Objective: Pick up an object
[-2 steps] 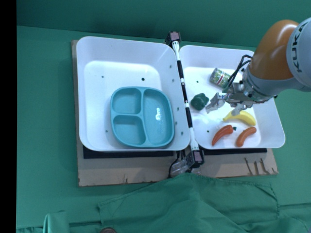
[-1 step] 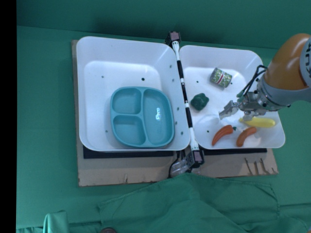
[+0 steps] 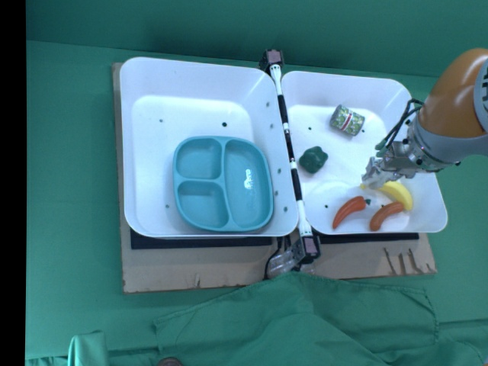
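In the right bin [image 3: 396, 97] lie a small can [image 3: 348, 120] with a green and red label at the back, a dark green pepper-like toy [image 3: 313, 159] in the middle, a red chili [image 3: 349, 210] and an orange-red sausage [image 3: 386, 215] at the front. A yellow banana [image 3: 399, 194] lies just behind the sausage. My gripper [image 3: 379, 175] hangs low over the bin, right at the banana's left end. Whether it touches the banana I cannot tell.
The left bin [image 3: 152, 90] holds a light blue three-compartment plate [image 3: 223, 183]. A black and white bar [image 3: 288, 143] runs between the two bins. Green cloth [image 3: 305, 319] lies bunched in front of the bench.
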Available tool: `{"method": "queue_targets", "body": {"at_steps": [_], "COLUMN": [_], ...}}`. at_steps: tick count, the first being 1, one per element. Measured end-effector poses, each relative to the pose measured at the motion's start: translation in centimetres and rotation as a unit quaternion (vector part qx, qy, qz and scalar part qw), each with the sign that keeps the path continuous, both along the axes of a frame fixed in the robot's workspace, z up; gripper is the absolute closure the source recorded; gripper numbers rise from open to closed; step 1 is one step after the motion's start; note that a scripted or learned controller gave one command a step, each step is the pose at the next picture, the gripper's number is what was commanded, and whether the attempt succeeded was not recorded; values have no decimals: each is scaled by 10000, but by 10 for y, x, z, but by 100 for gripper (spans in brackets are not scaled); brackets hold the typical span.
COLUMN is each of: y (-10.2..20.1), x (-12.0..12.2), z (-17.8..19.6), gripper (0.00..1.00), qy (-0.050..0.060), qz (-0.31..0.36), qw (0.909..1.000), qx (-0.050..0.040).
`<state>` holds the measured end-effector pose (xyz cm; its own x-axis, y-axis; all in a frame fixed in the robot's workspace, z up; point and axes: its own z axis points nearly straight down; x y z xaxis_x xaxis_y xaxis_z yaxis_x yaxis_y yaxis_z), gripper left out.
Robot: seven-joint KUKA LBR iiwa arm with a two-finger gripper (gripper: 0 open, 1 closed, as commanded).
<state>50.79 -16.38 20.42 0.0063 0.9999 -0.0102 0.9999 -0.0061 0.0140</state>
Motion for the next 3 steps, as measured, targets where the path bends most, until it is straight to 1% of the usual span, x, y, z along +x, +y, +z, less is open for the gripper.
{"method": "queue_targets", "body": {"at_steps": [1, 2, 3], "y": [-3, 63, 29], "x": [20, 19, 102], "z": [112, 136, 151], "gripper": [100, 100, 100], "qy": [72, 63, 65], "qz": [16, 18, 14], "qw": [10000, 10000, 10000], "qx": [38, 40, 32]}}
